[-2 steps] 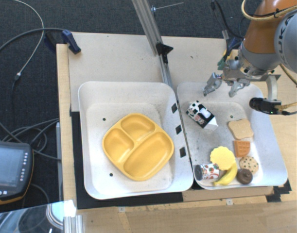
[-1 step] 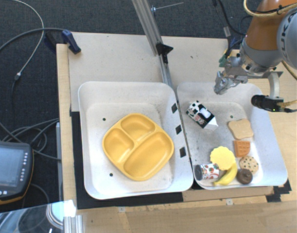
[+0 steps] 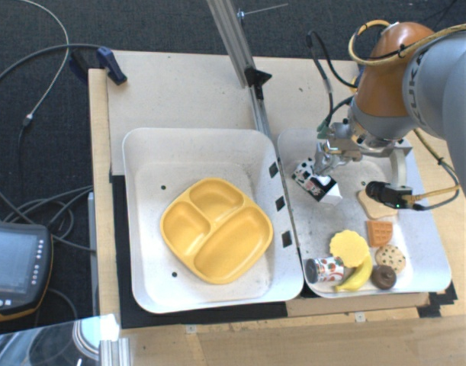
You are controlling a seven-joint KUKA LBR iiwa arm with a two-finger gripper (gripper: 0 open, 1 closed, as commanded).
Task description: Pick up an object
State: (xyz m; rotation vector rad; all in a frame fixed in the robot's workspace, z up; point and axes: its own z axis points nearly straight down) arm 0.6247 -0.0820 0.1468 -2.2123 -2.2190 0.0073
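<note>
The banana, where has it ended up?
In the camera view the banana lies in the right bin, near its front edge, between the small can and the chocolate doughnut, with a yellow ruffled piece overlapping its upper end.

The hand [image 3: 329, 158] hangs over a small box [image 3: 316, 184] in the right bin [image 3: 438, 269].

The grey arm with the orange band [image 3: 416, 75] is cut off by the right edge, its base unseen; the two-finger gripper [image 3: 329, 161] is viewed from above, its fingertips too small and shadowed for their spacing to be judged; the small black-and-white box [image 3: 315, 183] is partly covered below it, contact not to be told; the print on the small red-and-white can [image 3: 325, 269] is too fine to be read; the grey screen device [image 3: 15, 265] is clipped at the left edge.
</note>
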